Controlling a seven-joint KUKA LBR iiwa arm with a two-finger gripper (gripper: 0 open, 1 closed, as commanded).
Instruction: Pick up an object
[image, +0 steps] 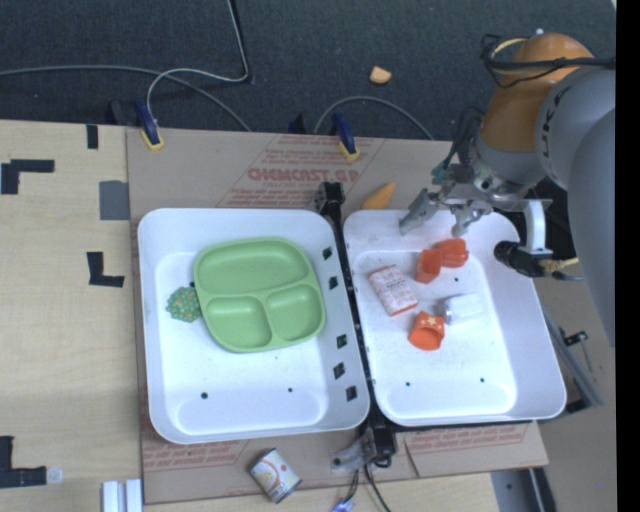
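Pincer (448, 213) spread wide and holding nothing, poised over far edge of right white bin (520, 390), just above orange plastic piece (441, 259); pickup not yet begun.

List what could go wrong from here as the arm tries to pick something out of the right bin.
1. The gripper, fingers spread, hangs near the bin's far wall, just short of the orange object; closing here would likely catch nothing.
2. The small box, the clear piece and the orange cup lie close together, so a descent may nudge a neighbour instead of gripping one.
3. The box lies flat, which may be hard to pinch.
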